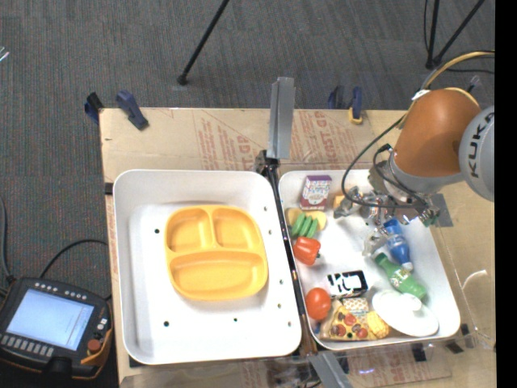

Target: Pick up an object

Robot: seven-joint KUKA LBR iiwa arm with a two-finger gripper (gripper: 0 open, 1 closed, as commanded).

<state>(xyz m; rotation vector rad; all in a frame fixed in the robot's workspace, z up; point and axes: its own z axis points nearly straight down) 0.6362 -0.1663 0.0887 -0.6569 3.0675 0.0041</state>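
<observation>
Camera view: the desk carries two white bins. The left bin holds one yellow divided tray. The right bin holds nine counted items: one purple carton at 11 o'clock, one green-and-yellow vegetable, one red pepper at 9 o'clock, one tomato, one pizza slice at 6 o'clock, one black-and-white card at centre, one blue bottle, one green bottle, one white plate at 5 o'clock. The pincer sits at 1 o'clock in the right bin, just above the blue bottle. Whether it is wide, narrow or holding anything cannot be told.
</observation>
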